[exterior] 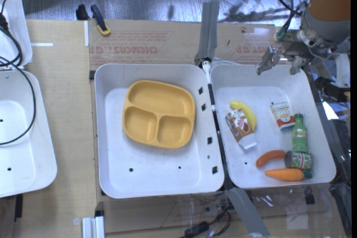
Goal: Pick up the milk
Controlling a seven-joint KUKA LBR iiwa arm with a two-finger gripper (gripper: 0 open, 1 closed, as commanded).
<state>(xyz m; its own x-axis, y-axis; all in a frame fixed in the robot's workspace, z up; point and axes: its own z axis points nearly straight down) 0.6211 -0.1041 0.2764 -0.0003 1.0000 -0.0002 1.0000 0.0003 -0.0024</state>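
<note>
Camera view: milk lies below the open gripper, well apart.

I see open floor in the upper middle of the right bin. Lower right is crowded: the milk carton has a green bottle just beside it, and a banana touches the brown carton.

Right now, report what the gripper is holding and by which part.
Nothing is held. The gripper hangs open above the right bin's far edge, apart from the milk.
</note>
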